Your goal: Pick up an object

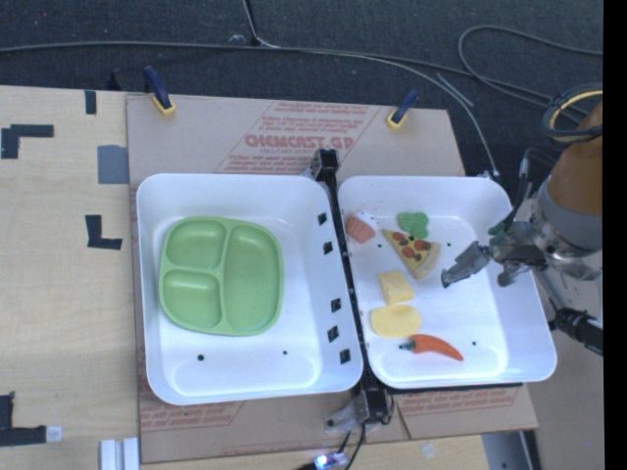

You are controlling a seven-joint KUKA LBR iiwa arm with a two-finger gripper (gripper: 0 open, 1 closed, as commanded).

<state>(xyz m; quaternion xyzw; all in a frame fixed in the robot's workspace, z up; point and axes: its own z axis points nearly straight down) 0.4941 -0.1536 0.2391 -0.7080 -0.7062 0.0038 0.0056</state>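
In the right bin (509, 346), toy foods cluster at its left half; the left bin (235, 380) holds a green divided plate (221, 275).
From the yellow block (397, 287): pizza slice (412, 252) at 1 o'clock, green piece (412, 223) beyond it, pink piece (360, 229) at 11, yellow disc (395, 320) at 6, carrot (434, 347) at 5. The gripper (487, 263) hovers at 3 o'clock, fingers spread, nothing between them — the arm (578, 199) is partly cut off at the right.

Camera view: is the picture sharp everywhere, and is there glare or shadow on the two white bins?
Camera view: the green tray and toy food look fairly sharp; the gripper is slightly soft; the white bins are bright, nearly washed out, without hard glare spots; shadows are faint.
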